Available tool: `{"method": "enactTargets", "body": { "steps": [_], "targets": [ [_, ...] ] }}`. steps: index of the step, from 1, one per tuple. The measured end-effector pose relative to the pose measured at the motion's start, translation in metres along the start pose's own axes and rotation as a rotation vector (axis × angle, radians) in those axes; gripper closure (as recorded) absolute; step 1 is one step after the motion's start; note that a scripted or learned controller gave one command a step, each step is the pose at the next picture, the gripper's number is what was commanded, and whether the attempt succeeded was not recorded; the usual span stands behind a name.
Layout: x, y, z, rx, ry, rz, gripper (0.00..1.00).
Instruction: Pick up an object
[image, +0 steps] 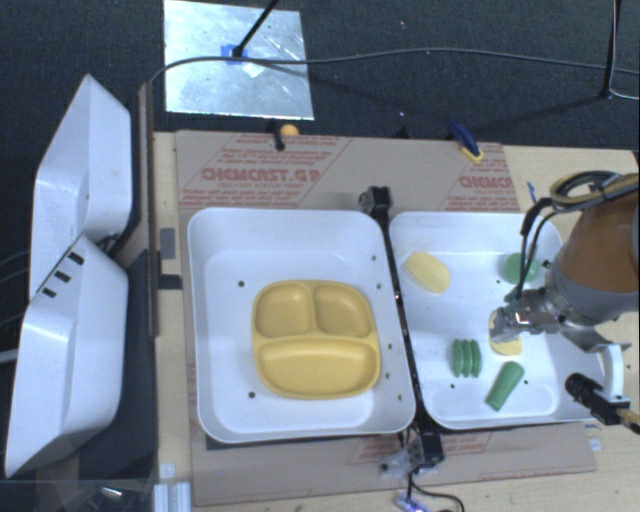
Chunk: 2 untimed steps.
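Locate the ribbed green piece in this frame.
The ribbed green piece lies in the right bin, lower middle, just left of the green cylinder and below-left of the gripper.

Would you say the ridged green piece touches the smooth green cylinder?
Apart: the camera view shows white bin floor between the ridged green piece and the smooth green cylinder.

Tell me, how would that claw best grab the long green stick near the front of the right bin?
Probably across its narrow middle, coming straight down from above. The green stick lies flat and slanted on the bin floor, so its long sides are the easy ones to pinch. There is bare floor on both sides, with the ridged green piece a little to its left.
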<state>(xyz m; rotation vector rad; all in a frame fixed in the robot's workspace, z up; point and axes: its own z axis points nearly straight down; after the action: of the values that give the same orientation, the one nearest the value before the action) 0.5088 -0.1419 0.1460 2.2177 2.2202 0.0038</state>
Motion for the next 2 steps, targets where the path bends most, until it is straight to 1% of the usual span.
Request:
{"method": "enactTargets", "body": {
  "steps": [1,2],
  "targets": [
    [-0.005,0.004,-0.044,0.000,0.000,0.001,1.00],
    [-0.006,0.005,-0.066,0.002,0.000,0.001,1.00]
  ]
}}
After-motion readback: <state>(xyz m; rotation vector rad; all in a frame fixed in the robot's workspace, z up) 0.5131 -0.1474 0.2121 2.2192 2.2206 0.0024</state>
